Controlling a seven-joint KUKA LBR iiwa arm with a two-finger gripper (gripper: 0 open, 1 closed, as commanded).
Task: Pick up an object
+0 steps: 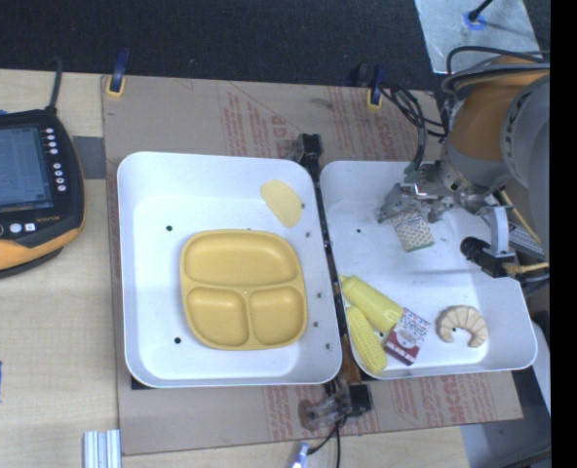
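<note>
I see my tool (412,206) low in the right bin (503,359), right over a small checked packet (414,231). It may be pinching the packet, but I cannot tell. Two corn cobs (368,318) and a croissant (463,324) lie nearby.

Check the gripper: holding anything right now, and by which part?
Cannot tell for sure. The gripper sits right over a small patterned packet in the right bin; whether it grips the packet's top edge isn't visible.
</note>
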